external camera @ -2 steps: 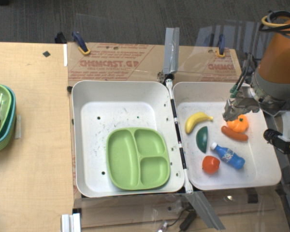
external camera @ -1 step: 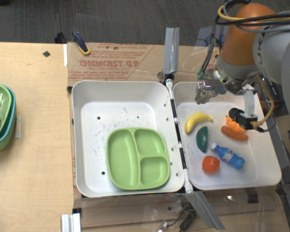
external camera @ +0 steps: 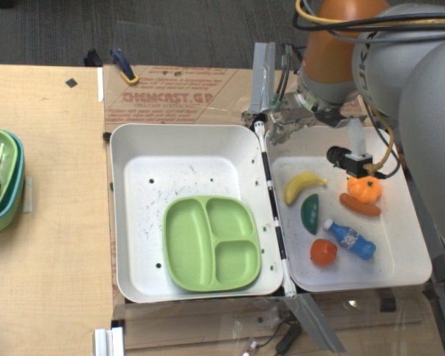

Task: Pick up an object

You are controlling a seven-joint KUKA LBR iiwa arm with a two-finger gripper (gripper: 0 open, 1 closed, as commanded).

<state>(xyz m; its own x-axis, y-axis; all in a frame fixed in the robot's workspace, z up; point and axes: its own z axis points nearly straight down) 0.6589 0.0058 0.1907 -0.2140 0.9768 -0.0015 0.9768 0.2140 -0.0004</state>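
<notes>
Gripper (external camera: 285, 128), opening can't be told, hangs at far-left corner of the right white plastic bin (external camera: 397, 265); curved yellow plastic banana (external camera: 302, 186) lies just nearer, axis slanting far-right.

dark grey carpet floor (external camera: 170, 13) across top | pale wooden benchtop (external camera: 44, 273) at left | flat brown cardboard sheet (external camera: 178, 91), red-printed, lying on bench

Bright even overhead light, soft shadows, sharp focus

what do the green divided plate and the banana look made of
Green divided plate: probably moulded plastic, smooth and matte, given its even colour and rounded ridges. Banana: likely a plastic toy, uniformly yellow and unblemished; too small to be sure.
</notes>
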